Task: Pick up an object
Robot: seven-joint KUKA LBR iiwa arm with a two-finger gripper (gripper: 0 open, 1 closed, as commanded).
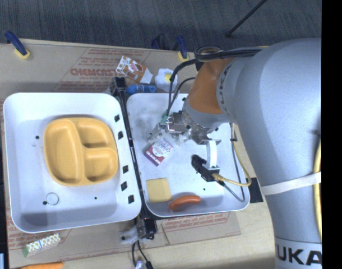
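Lying flat on the floor of the right bin (230,203), the small red-and-white packet (160,151) looks like the object nearest the tool, so I take it as the likely target; it sits a little left of the bin's middle, tilted, with its upper corner just under the gripper (170,125). The gripper hangs above that corner at the end of the grey arm (272,105), below the orange band (207,91); whether it is spread or closed I cannot tell, since the wrist hardware blocks the tips and the metal there blurs together; nothing can be seen held in it.

The main risk, as I judge it, is the packet's flatness; a thin pouch lying on a smooth white floor gives little to pinch, so a closing tool may skate over the top or nudge it aside; coming down on a corner rather than the middle would make a slip or a tilt more likely.

Further out, a yellow block (158,189) and an orange-red sausage-shaped item (185,202) lie near the bin's front edge, well apart from the packet, so they seem unlikely to be caught; a black fitting with a yellow cable (207,170) trails from the wrist just right of the packet, and could drag across the floor or snag.

The left bin (14,150) holds a yellow divided tray (81,149), away from the action; the divider between bins is close to the packet's left, so a push that way might pin it against the wall.
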